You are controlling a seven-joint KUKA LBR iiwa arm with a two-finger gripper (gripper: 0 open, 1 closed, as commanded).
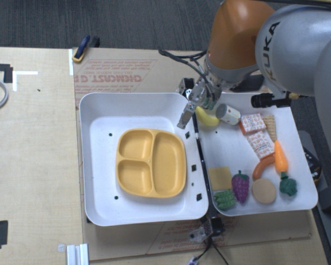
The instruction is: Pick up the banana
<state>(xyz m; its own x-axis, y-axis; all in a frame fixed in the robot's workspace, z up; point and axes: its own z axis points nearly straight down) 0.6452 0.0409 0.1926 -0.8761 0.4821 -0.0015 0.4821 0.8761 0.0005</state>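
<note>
The banana (207, 118) is a small yellow piece at the far left corner of the right bin (298, 148), beside the wall shared by the two bins. My gripper (195, 108) hangs over that shared wall, right against the banana's upper left side. The grey and orange arm (248, 32) reaches in from the upper right and covers the bin's back edge. The view does not make plain whether the banana is gripped or only touched.
A yellow divided plate (152, 163) lies in the left bin (94, 148). The right bin also holds a white cylinder (228, 114), wafer crackers (257, 132), a carrot (280, 158), a sausage, grapes (240, 185), a cheese slice, a bun and green vegetables.
</note>
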